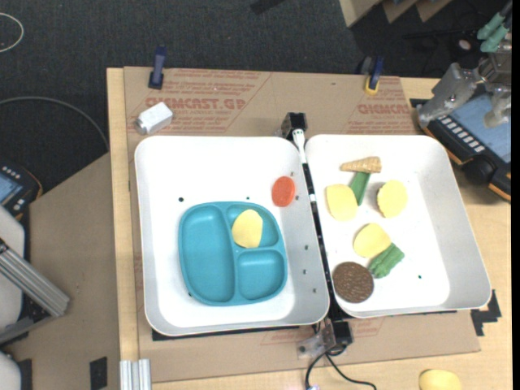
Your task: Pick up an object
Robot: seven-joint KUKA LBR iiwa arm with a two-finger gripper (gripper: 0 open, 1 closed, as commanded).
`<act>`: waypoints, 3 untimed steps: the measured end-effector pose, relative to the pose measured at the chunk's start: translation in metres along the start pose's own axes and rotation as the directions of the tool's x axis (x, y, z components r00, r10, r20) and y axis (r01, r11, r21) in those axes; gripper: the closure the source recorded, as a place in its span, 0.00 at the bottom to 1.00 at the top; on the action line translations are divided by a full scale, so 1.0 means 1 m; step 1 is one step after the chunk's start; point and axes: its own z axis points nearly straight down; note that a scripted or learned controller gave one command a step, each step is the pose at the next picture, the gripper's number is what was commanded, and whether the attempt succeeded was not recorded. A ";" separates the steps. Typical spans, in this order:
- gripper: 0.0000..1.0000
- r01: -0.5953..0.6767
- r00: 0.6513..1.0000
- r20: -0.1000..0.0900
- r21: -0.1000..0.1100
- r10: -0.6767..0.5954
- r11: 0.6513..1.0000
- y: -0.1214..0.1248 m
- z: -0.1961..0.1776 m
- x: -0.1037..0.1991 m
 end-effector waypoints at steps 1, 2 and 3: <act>0.00 0.001 1.000 0.000 0.039 -0.001 0.999 -0.009 0.313 0.037; 1.00 -0.002 1.000 -0.001 0.017 0.002 1.000 -0.005 0.294 0.036; 1.00 -0.003 1.000 0.001 0.002 0.003 1.000 -0.002 0.157 -0.008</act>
